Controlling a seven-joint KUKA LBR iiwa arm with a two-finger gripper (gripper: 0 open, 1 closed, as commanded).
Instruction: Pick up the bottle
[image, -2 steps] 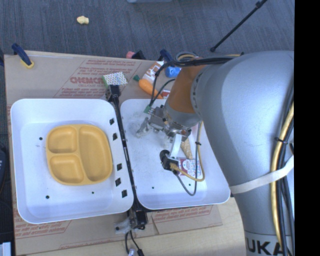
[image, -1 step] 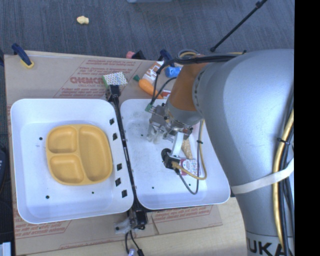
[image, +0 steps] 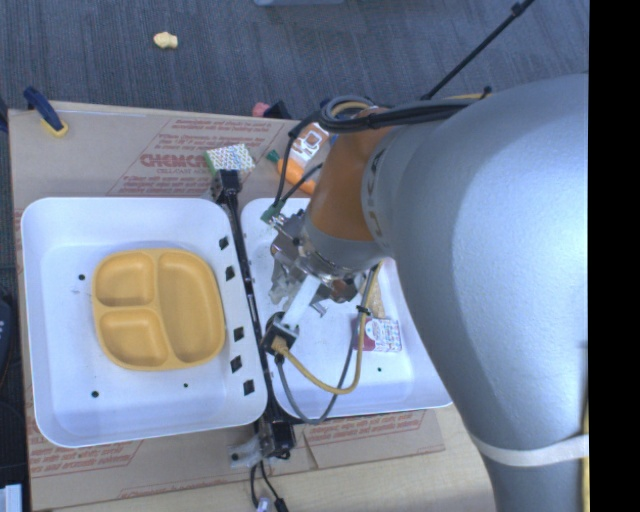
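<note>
Grey and orange-banded, the robot arm (image: 440, 220) reaches from the right over the right-hand shallow white plastic bin (image: 400, 395), jaws low inside it; whether they are apart or together I cannot tell. Left sits the other white bin (image: 40, 300) with a yellow three-compartment plastic plate (image: 158, 307). The bottle, seemingly the small red-labelled item (image: 382, 334) right of the jaws, lies ungrasped. Judged step: approach; next, the arm must align over it.

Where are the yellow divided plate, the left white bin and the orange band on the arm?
yellow divided plate (image: 158, 308), camera view, its centre ridge.
left white bin (image: 60, 225), camera view, bare floor.
orange band (image: 340, 190), camera view, its middle.
</note>
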